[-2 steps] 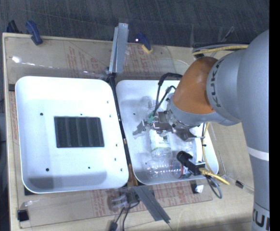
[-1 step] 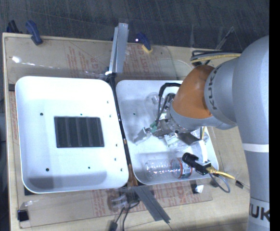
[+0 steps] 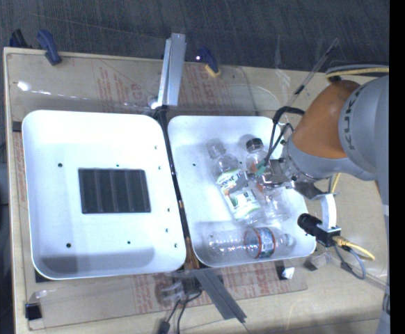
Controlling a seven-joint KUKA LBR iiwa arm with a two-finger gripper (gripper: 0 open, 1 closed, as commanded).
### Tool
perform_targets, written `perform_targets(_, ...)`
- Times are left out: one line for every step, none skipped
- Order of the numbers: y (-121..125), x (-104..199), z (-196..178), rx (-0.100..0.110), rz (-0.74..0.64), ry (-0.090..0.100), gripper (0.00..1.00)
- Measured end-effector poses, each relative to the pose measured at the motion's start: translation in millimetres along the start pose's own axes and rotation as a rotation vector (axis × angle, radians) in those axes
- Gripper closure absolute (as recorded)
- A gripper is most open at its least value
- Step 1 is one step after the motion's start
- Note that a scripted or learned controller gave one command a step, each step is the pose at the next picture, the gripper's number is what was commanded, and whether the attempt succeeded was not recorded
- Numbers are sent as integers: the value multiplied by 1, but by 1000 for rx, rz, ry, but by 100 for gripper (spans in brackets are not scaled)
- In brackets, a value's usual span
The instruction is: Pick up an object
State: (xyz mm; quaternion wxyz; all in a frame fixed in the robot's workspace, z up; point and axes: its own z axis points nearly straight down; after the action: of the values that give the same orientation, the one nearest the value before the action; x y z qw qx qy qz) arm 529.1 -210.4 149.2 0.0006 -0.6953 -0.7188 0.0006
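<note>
Nearest you is the arm (image 3: 348, 127), its orange band and grey shell riding high over the right bin (image 3: 188, 186) from three o'clock. Below it the gripper (image 3: 266, 175) sits among the clear plastic bottles at that bin's centre, and you cannot tell whether it is apart or together, because glare and clutter hide it. Your likeliest target is the green-label bottle (image 3: 239, 195), touching or just beside the gripper at its seven o'clock, with its long axis running roughly from eleven to five. A second bottle (image 3: 252, 242) lies along the bin's six o'clock wall, long axis nine to three, carrying a dark red-and-blue label; no lettering on either label is readable. Two more bottles stand or lean toward twelve o'clock, one capped in black (image 3: 254, 145). Nothing is visibly caught by the gripper, so judge the pick as not yet made. The left bin (image 3: 49, 152) holds a dark ribbed panel (image 3: 114, 191) at its centre.
</note>
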Motion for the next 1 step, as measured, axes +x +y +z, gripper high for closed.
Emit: perform_targets(29,34,58,4,-136,2,0)
